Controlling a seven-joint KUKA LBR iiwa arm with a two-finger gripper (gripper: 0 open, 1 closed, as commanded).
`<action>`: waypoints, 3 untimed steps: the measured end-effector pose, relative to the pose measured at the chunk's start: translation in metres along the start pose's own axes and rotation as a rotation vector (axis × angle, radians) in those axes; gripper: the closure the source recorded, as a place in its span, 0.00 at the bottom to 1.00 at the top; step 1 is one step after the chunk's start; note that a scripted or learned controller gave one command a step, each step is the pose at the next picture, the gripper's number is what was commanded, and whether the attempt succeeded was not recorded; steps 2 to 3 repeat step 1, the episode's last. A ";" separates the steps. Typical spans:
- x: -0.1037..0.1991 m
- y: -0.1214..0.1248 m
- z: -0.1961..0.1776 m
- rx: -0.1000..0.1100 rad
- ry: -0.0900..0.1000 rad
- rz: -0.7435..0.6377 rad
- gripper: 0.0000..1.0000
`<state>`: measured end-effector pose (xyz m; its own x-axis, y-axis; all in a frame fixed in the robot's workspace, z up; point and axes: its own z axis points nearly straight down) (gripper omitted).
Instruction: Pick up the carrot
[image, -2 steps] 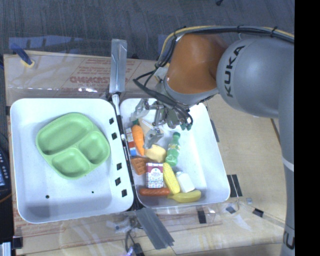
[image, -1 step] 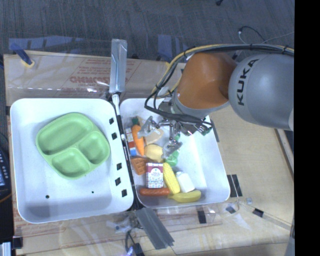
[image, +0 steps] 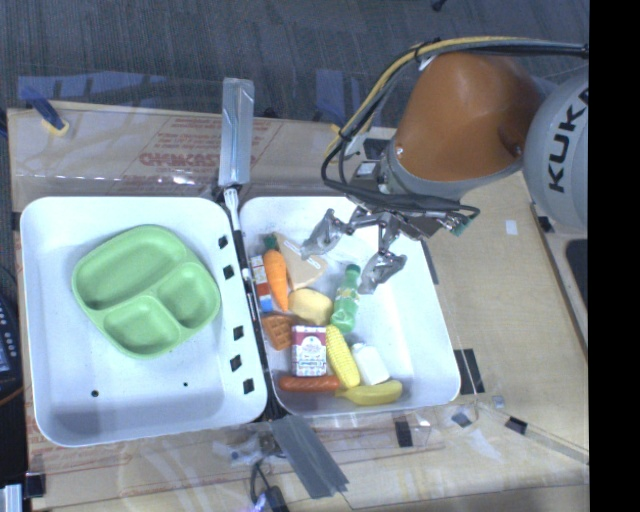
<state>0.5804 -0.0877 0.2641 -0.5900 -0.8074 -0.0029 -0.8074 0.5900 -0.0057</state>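
The carrot (image: 276, 280) is orange with a green top and lies along the left wall of the right bin (image: 420, 330), among other toy food. My gripper (image: 352, 252) hangs over the upper middle of that bin, to the right of the carrot and above it. Its two grey fingers (image: 322, 232) are spread apart with nothing between them.
Beside the carrot lie a yellow potato-like piece (image: 311, 304), a green bottle (image: 346, 300), a corn cob (image: 343, 357), a banana (image: 374, 392), a red carton (image: 309, 351) and a sausage (image: 309, 383). The left bin (image: 60, 400) holds a green divided plate (image: 146, 289).
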 end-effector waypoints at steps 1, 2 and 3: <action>-0.048 -0.028 0.074 -0.006 0.000 -0.271 0.00; -0.048 -0.028 0.074 -0.006 0.000 -0.271 0.00; -0.048 -0.028 0.074 -0.006 0.000 -0.271 0.00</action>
